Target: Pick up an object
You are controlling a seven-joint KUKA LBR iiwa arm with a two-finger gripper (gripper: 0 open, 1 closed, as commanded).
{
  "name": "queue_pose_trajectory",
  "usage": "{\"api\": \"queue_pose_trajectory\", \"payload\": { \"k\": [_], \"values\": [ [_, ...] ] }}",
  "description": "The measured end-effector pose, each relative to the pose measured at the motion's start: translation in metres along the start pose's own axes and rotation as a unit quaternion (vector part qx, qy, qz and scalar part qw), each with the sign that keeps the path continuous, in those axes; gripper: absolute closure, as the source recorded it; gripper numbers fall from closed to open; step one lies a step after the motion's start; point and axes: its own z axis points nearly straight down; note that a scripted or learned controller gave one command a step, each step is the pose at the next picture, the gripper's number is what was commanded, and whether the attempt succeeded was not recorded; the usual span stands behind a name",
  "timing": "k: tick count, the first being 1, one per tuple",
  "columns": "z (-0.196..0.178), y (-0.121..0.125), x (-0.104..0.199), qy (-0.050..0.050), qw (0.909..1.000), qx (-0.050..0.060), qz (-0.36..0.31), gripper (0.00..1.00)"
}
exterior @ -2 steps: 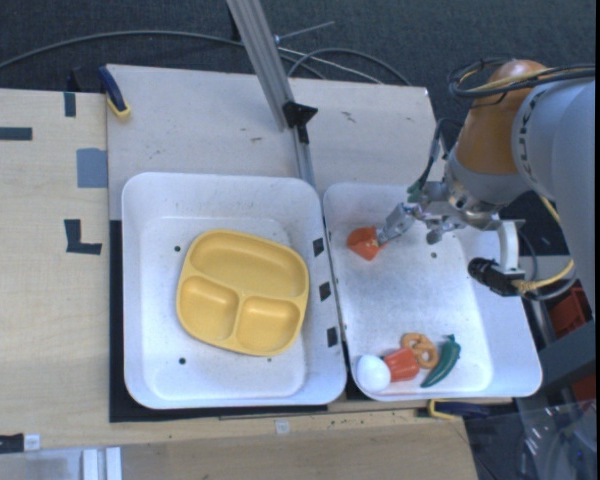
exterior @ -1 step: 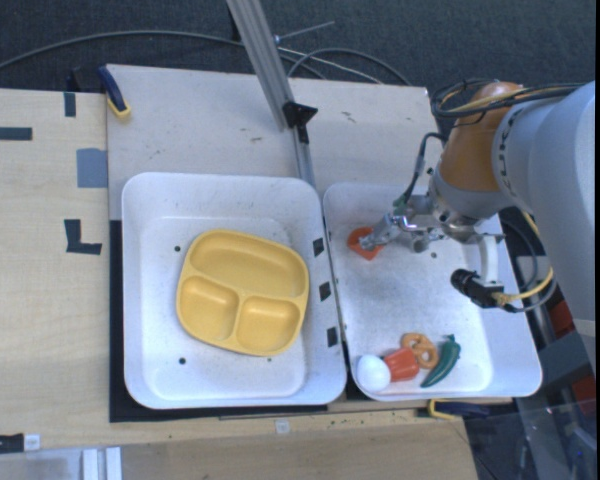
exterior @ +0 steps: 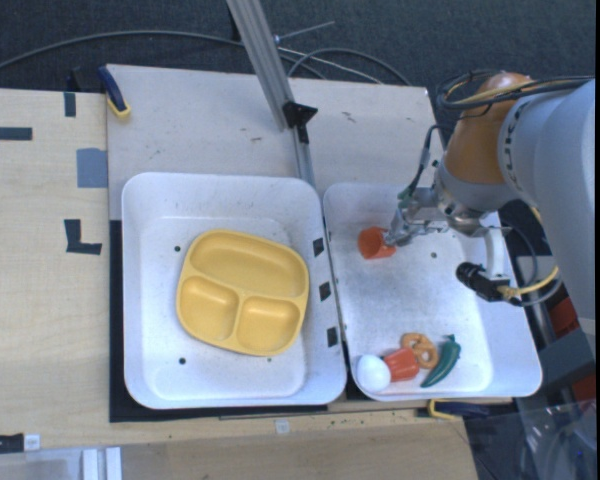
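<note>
Two white bins side by side on the bench [exterior: 210,118], seen from above. Left bin [exterior: 150,298] in the middle of the frame, holding a yellow plate [exterior: 242,291] with three sections. Right bin [exterior: 500,358] toward the right of the frame.

Grey arm [exterior: 545,158] with an orange band [exterior: 475,148] reaching in from the right, bent down over the upper part of the right bin. Jaws [exterior: 400,230] low over the bin floor, just right of a small red-orange object [exterior: 375,244], maybe a toy cup or block. Tips right beside that red-orange object, perhaps touching it. Cannot tell if open or clenched, and cannot tell if anything sits between them.

Down in the lower part of the right bin, a little pile of toys close together: a white egg [exterior: 372,372] at the lower left, a red piece [exterior: 402,365] next to it, an orange pretzel-shaped toy [exterior: 417,346] just above, and a green pepper-shaped toy [exterior: 443,361] on the right. All well apart from the jaws.

A metal rail [exterior: 263,48] slanting down from the top of the frame to the gap between the bins. A blue and yellow tool [exterior: 114,92] in the upper left. Dark tape marks [exterior: 77,236] on the far left of the bench.
</note>
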Motion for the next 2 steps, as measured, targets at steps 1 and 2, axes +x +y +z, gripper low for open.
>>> {"api": "queue_pose_trajectory", "payload": {
  "k": [1, 2],
  "values": [
    [-0.046, -0.003, -0.006, 0.000, 1.0000, 0.006, 0.001, 1.00],
    [-0.092, -0.008, -0.003, 0.001, 1.0000, 0.006, 0.001, 1.00]
  ]
}}
